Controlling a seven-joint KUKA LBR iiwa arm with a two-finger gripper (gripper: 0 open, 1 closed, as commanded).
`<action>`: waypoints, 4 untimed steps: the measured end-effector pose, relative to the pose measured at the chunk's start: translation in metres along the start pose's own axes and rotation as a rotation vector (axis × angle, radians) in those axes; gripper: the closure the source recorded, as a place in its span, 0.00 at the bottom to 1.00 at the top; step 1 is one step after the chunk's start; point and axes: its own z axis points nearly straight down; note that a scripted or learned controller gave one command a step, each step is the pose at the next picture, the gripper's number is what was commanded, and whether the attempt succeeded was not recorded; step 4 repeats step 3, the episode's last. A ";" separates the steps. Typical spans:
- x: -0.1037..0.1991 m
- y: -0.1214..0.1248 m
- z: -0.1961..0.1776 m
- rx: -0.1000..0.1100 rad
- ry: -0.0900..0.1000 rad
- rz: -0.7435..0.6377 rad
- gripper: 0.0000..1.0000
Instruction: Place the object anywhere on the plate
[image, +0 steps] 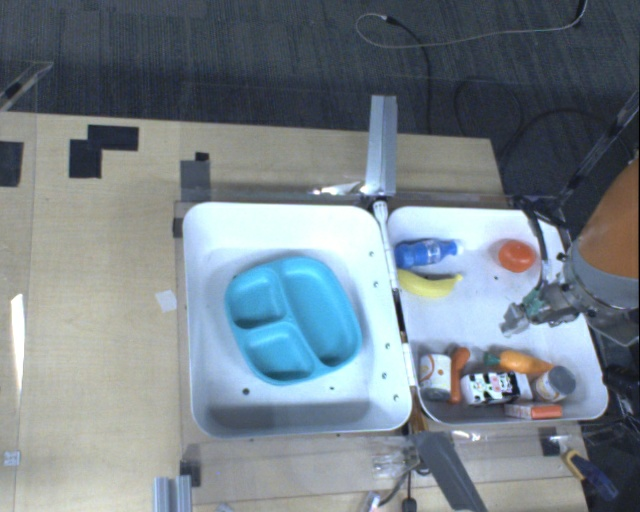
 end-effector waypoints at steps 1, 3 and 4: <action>0.060 0.059 -0.015 0.001 -0.001 0.016 1.00; 0.087 0.154 -0.008 0.001 -0.002 0.145 1.00; 0.087 0.154 -0.008 0.001 -0.002 0.145 1.00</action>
